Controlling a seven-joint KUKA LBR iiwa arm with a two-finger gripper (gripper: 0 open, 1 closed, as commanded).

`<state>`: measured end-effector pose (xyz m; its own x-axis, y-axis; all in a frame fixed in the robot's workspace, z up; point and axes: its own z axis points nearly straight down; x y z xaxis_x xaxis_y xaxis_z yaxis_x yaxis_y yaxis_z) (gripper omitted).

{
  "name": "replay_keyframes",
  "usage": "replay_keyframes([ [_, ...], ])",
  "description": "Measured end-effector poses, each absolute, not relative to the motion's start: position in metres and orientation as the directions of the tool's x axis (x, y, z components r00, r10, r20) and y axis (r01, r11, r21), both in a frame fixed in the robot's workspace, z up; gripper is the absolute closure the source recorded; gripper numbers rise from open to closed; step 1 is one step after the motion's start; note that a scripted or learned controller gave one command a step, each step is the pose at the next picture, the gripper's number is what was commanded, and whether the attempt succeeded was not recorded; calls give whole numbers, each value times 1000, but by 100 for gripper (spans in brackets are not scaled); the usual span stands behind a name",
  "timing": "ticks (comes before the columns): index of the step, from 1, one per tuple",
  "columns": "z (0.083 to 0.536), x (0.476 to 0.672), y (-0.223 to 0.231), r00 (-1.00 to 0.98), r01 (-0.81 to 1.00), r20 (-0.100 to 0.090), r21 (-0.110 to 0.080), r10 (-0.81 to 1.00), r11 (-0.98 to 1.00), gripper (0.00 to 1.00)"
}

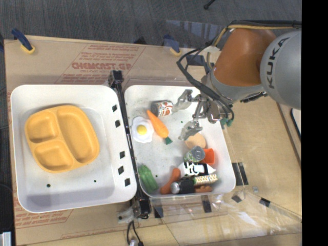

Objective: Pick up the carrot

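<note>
Claw (188, 116) first: its two metal fingers (185, 97) stand spread apart above the right bin (134, 97), one tip near the bin's far wall and the other lower, just over a pale tan piece (196, 140). Nothing sits between them, and whether the lower tip touches that tan piece cannot be told.

Going from the left, the left bin (20, 183) holds a yellow divided plate (61, 137). In the right bin, a fried egg toy (142, 130) lies near the left wall, with a green vegetable (147, 177) nearer the front corner. The carrot (159, 125), orange with a small green tip at its lower end, lies tilted just right of the egg, left of the claw and apart from both fingers. A small red and white can (163, 107) lies just above the carrot's upper end. Further right and toward the front, a heap of toys crowds the corner: a grey tin (195, 154), an orange-red piece (209, 156), a black and white packet (197, 169). The grey arm (284, 70) with its orange band (242, 58) hangs over the counter (266, 152) at the right.
</note>
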<state>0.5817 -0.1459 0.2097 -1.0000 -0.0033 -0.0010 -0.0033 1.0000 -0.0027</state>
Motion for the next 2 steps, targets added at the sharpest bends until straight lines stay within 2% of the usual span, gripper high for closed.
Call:
replay_keyframes([
  [1,121,593,-116,-1000,-26,10,4,-26,1000,0],
  [2,91,606,-124,-1000,17,3,1,17,1000,0],
])
